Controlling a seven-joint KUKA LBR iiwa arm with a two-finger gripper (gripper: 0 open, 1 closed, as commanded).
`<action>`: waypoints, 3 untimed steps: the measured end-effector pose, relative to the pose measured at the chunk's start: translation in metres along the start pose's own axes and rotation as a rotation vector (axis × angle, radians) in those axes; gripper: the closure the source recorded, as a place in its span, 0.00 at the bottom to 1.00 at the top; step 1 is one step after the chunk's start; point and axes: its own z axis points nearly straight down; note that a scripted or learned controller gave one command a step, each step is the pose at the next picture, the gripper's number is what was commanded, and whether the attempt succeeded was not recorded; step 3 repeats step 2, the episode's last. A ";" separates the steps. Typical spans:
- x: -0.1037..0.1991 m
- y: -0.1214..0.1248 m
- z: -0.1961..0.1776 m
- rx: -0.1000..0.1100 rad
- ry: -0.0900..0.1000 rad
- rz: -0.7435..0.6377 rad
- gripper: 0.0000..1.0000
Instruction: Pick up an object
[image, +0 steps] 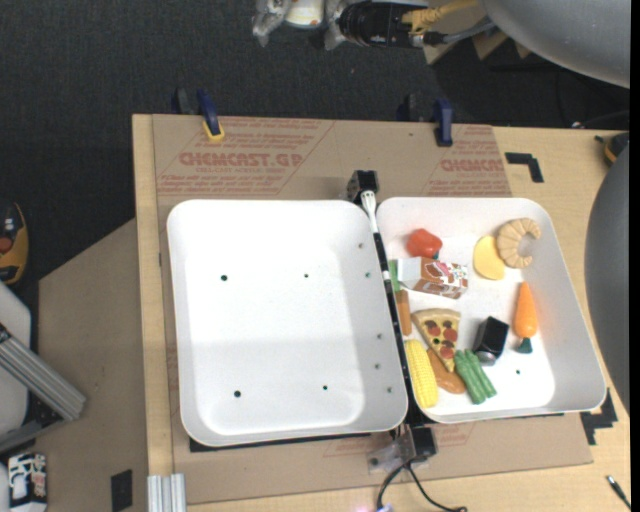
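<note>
Sitting in the right bin (560, 390) beside a black block (491, 337), carrot (525, 309) with long axis running near to far, arm (610, 250) just to its right, pincer state impossible to tell.

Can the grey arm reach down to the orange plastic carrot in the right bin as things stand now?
Probably yes. The orange plastic carrot lies in the right white bin with nothing over it; only a small black block lies beside it, apart. The grey arm is at the top right.
</note>
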 end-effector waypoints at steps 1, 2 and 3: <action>-0.001 -0.043 0.155 0.037 -0.010 0.003 1.00; 0.000 0.001 -0.020 -0.002 0.000 0.000 1.00; 0.000 0.001 -0.020 -0.002 0.000 0.000 1.00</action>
